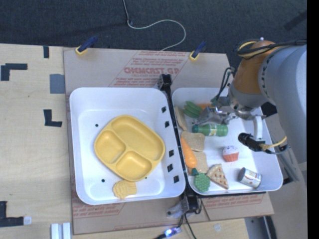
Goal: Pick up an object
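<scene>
Left bin point(79, 148), frame centre-left: yellow divided plate point(129, 147), small yellow corn-like piece point(124, 188) just below it. Cardboard sheet point(149, 68) under both bins carries red print, too blurred to read. Right bin point(271, 183): carrot point(189, 153), bread slices point(196, 141), broccoli point(202, 182), pizza slice point(218, 176), green bottle point(211, 130), cupcake point(230, 154), silver can point(249, 177). Claw point(215, 112) sits right above the bottle, among green items at the bin's upper left; can't tell how wide it is or whether it grips anything. Arm body crowds the bin's right edge.
</scene>
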`<action>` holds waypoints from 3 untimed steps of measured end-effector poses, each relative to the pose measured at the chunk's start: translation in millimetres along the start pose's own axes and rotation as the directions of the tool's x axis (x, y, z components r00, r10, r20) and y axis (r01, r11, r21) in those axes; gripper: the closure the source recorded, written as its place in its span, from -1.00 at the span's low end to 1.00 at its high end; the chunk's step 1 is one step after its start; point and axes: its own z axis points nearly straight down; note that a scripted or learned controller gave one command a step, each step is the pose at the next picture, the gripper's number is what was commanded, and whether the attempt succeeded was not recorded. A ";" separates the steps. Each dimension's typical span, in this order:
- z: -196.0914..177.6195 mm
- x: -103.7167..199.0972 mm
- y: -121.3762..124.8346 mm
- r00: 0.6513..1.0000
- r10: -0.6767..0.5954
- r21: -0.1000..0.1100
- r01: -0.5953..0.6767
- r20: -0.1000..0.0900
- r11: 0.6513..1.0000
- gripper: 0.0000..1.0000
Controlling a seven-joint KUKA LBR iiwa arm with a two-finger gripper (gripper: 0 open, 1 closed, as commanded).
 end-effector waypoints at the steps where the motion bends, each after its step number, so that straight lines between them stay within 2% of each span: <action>1: -11.0 0.0 0.5 1.000 0.000 -0.001 0.000 0.001 1.000 1.00; 3: -98.7 5.2 -4.2 1.000 0.000 -0.005 0.000 0.000 1.000 1.00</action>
